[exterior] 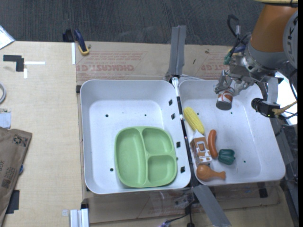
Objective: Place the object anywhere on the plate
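A green plate (129,161) with three compartments lies in the front half of the left bin (94,126). My gripper (226,91) hangs over the back left part of the right bin (255,141). A small grey, white and red can (224,100) shows between its fingers, and the gripper is shut on it. The can is upright and sits well to the right of the plate, past the wall that splits the two bins.
Along the right bin's left side lie a yellow corn cob (193,120), an orange sausage (212,143), a brown and white carton (200,150), a green pepper (226,156) and a brown drumstick (209,173). A grey post (177,51) stands behind the bins' shared wall.
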Motion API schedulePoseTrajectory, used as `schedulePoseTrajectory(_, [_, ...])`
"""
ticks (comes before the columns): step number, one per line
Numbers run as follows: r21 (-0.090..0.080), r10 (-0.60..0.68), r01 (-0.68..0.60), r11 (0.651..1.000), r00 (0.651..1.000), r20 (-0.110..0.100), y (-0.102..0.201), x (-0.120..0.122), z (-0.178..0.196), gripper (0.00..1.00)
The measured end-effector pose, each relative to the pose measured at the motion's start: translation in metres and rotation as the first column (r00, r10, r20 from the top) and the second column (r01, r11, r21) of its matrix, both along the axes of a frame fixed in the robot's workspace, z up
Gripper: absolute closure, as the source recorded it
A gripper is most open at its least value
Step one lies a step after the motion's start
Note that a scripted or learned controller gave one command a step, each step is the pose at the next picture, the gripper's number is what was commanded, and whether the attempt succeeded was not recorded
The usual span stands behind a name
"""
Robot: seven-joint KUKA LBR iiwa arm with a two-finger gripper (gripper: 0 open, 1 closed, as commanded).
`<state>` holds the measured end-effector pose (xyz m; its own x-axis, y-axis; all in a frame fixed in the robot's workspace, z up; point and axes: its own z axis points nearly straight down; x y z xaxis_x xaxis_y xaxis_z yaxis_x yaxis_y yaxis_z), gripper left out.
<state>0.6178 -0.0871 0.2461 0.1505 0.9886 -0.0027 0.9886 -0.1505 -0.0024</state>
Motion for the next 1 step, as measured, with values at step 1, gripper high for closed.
schedulePoseTrajectory(1, [0.001, -0.057, 0.057, 0.998, 0.998, 0.001, 0.0268, 0.0233, -0.0197, 1.0])
